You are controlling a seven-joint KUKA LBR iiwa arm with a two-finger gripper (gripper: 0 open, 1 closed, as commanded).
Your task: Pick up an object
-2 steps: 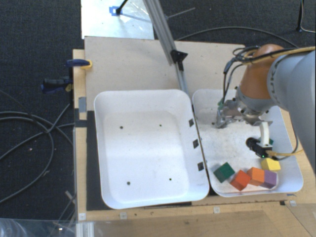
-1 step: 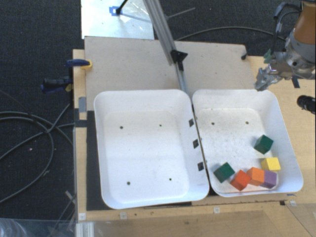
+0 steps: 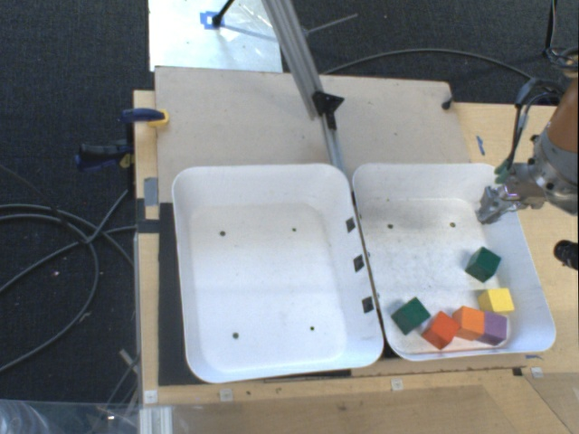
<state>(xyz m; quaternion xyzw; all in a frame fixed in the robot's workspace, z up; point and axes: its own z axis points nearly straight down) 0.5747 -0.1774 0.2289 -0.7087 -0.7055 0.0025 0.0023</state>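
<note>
The grey arm with its orange band comes in from the right edge of the view, its wrist bent down and leftward so that the metal two-finger claw (image 3: 489, 208) hangs over the far right rim of the right-hand shallow white plastic bin (image 3: 425, 197). The claw is small and partly blurred here; how far it stands open cannot be told, and nothing can be seen gripped in it.

All the loose pieces lie nearer the camera than the claw, in the same bin. Closest to it, a little below and just left, sits a dark green cube (image 3: 483, 264), apart from the rest. Below that is a small yellow cube (image 3: 497, 299). Further down, along the bin's near wall, an orange cube (image 3: 469, 320) touches a purple cube (image 3: 494, 327) on its right and a red-orange cube (image 3: 441, 330) on its left. A second dark green cube (image 3: 412, 315) lies just left of that cluster, well down and left of the claw.

The left-hand shallow white plastic bin (image 3: 262, 188) lies far to the claw's left.
</note>
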